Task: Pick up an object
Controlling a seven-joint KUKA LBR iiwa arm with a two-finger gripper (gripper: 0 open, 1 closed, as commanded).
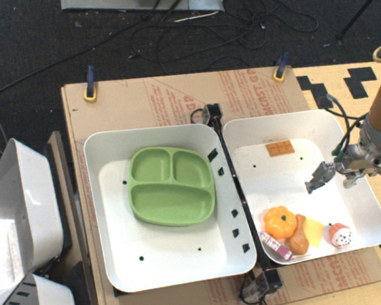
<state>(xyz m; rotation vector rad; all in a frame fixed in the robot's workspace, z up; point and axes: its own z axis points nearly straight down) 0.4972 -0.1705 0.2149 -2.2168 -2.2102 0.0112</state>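
My gripper (318,178) hangs over the right bin (310,122), above bare floor, well apart from the toys. Whether it is parted or closed I cannot tell; nothing visible in it.

The pickable things sit clustered in the near corner of that bin: an orange pumpkin (280,221), a brown drumstick (299,236) leaning against it, a yellow piece (313,231) just beside, a small pink-and-purple item (274,243) at the near-left rim, and a white-and-red piece (340,234) slightly apart. A flat orange tile (279,148) lies alone near the far wall.

My guess — all are light, stiff plastic toys, probably a bit slick. The pumpkin is rounded, so I'd close across its middle. The white-and-red piece looks easiest — it has free space around it. The tile looks too flat to pinch.

Left bin holds a green divided plate (172,185).
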